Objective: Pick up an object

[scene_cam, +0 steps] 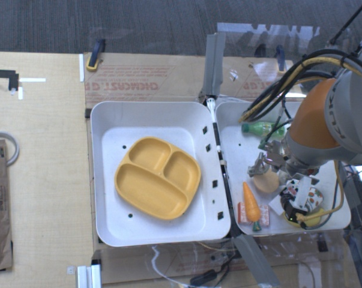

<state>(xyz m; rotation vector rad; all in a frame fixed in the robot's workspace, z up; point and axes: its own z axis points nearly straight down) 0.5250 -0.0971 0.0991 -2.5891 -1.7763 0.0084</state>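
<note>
Tabletop [42, 161] carries two bins. Pincer [266, 164] hangs low in right bin [229, 138], grip state can't tell, just above tan object [266, 183]; carrot [250, 204] near-left. Suggest centring on tan object, clear of carrot. Yellow tray [158, 177] in left bin [102, 161].

My arm [343, 110] is showing grey with its orange band [313, 122] glowing above the wrist. Both bins are looking plain white: the left bin [108, 221] is carrying a mustard-yellow divided plate [158, 177], while the right bin [229, 161] is holding an orange carrot [250, 203] at six o'clock, a green bottle [260, 128] at twelve, and a black-and-white spotted toy [301, 192] toward four.
</note>
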